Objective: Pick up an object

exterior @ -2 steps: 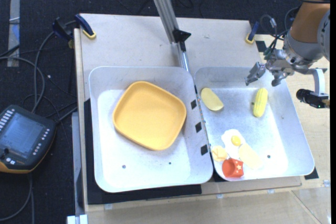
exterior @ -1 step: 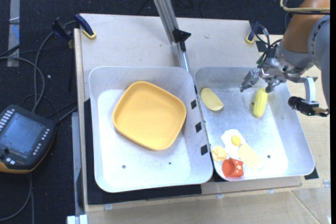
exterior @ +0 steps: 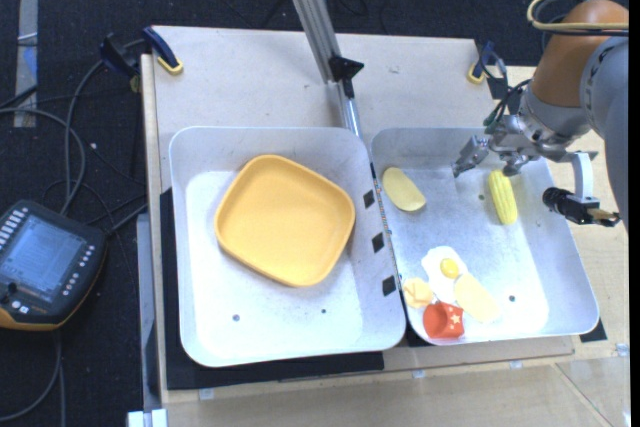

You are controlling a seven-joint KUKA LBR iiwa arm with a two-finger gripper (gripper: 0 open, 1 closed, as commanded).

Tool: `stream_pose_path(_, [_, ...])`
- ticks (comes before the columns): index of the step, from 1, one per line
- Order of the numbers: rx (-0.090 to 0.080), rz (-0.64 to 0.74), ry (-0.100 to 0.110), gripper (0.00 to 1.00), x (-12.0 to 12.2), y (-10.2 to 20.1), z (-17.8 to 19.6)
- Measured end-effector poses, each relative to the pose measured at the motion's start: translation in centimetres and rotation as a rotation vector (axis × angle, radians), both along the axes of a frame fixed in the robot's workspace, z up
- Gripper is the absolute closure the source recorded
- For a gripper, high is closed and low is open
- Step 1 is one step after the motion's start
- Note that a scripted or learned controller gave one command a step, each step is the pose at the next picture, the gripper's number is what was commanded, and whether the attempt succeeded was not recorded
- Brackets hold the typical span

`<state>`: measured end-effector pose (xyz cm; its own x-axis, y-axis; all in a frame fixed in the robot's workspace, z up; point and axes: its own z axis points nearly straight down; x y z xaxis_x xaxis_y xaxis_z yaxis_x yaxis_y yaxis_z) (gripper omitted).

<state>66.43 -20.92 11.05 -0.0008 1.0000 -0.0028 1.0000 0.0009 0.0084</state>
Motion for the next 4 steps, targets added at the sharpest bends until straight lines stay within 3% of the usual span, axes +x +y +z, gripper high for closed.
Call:
stream_pose_path(1, [0.0, 0.001, 0.001, 1.0, 0.0, 0.0, 0.9])
stream_pose_path(2, [0.001, 0.0, 0.003, 1.0, -0.1, -0.1, 7.3])
stream_pose_path(3, [0.002, -0.001, 0.006, 1.0, 0.0, -0.1, 9.7])
stream_pose_path(4, [0.003, 0.003, 0.007, 1.0, -2.1, 4.2, 10.5])
